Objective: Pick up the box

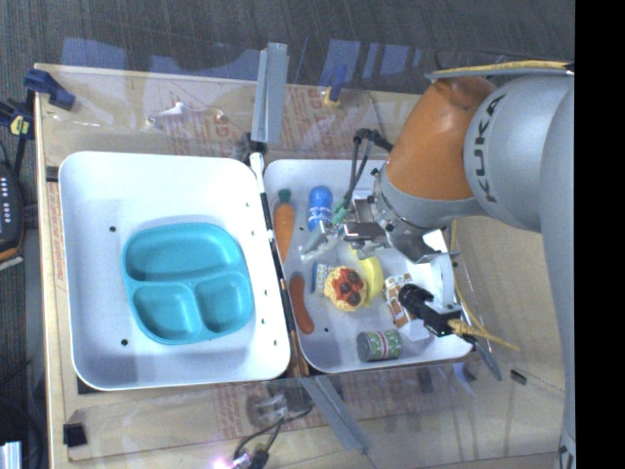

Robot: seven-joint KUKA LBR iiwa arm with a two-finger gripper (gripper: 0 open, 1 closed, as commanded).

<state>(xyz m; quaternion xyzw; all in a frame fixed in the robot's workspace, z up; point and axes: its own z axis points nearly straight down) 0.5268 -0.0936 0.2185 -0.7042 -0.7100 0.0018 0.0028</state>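
The box is a small brown and white carton lying in the right bin, near its right wall. My gripper hangs over the middle of that bin, just below a blue bottle and above a yellow round toy with red spots. It is well left of the box and apart from it. The grey arm with its orange band covers the bin's upper right part.
An orange carrot and a red sausage lie along the right bin's left wall. A green can sits near the front edge, a yellow piece beside the spotted toy. The left bin holds a teal divided tray.
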